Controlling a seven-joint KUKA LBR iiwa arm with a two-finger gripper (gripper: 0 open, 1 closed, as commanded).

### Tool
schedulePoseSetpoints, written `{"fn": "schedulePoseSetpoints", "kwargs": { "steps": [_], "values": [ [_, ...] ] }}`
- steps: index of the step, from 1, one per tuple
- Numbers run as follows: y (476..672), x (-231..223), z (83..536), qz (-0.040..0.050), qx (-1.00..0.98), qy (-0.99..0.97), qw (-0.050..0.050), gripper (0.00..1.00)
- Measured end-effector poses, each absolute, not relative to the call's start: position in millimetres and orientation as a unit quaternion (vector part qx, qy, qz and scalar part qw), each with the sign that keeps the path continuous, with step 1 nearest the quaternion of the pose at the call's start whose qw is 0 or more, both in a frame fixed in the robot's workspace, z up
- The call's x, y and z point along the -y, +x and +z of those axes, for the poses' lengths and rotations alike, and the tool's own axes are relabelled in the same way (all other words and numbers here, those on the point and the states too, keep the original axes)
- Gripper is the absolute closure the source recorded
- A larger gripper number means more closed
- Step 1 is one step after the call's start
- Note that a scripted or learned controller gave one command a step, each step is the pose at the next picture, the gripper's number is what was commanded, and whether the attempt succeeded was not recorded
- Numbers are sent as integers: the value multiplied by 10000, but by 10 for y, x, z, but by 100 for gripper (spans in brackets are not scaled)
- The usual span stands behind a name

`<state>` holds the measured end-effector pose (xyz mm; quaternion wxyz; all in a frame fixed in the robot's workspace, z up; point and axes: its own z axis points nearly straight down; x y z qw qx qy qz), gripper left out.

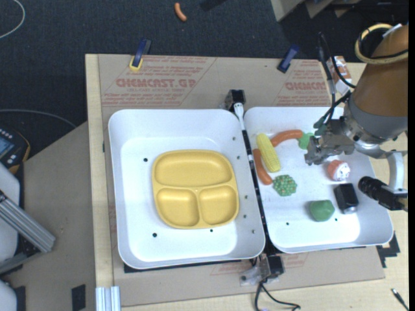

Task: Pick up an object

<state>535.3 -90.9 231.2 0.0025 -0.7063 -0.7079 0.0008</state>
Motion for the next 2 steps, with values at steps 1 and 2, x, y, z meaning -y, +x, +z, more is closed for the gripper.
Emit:
{"fn": "schedulePoseSetpoints", "kwargs": {
  "steps": [1,2],
  "values": [
    [5168,700,2205,8,7076,-7066,22,100],
    [5192,839,2347,-6,7068,-7074,-17,100]
  ]
}}
